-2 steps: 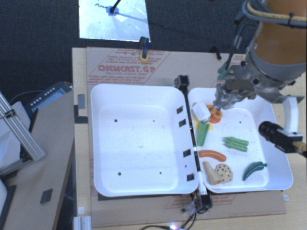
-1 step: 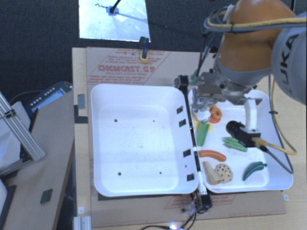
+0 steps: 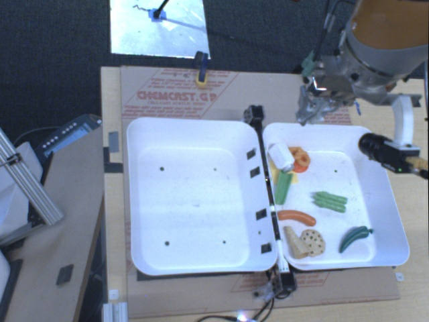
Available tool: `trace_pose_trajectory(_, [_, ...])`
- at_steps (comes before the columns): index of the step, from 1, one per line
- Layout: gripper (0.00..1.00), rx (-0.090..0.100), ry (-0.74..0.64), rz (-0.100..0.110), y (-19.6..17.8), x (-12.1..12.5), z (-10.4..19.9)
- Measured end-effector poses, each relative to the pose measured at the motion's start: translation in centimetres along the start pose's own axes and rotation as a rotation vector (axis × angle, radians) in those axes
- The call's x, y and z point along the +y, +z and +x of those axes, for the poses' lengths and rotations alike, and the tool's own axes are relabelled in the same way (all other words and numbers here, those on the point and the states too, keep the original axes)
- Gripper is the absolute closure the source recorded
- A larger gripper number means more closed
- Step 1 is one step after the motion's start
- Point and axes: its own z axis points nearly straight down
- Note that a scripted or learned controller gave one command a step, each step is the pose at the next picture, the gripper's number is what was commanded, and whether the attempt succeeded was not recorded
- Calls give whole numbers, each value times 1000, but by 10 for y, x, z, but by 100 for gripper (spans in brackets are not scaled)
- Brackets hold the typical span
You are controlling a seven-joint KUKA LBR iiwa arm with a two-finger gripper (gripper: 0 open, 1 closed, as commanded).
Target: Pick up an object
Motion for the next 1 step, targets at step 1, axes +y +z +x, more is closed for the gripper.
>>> trace_pose_trajectory(1, [100, -1, -2, 16, 103, 17, 40])
